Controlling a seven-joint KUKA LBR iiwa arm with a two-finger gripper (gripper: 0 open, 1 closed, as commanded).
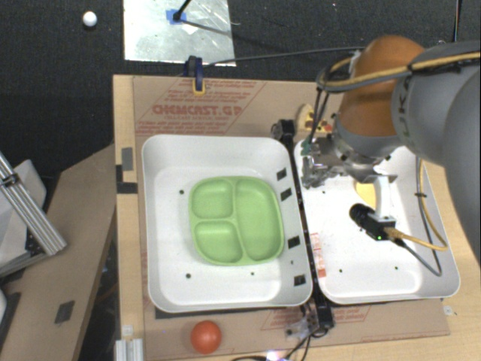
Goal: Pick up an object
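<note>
you see the gripper low over the right bin, near its left wall; i cannot tell how it is set; a yellow object lies just beside it in that bin; the green tray sits in the left bin.

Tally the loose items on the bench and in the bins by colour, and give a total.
Green: 1, divided plate in the left bin
Orange: 1, ball on the bench in front of the bins
Yellow: 1, object in the right bin, partly hidden by the arm
Total: 3
</note>
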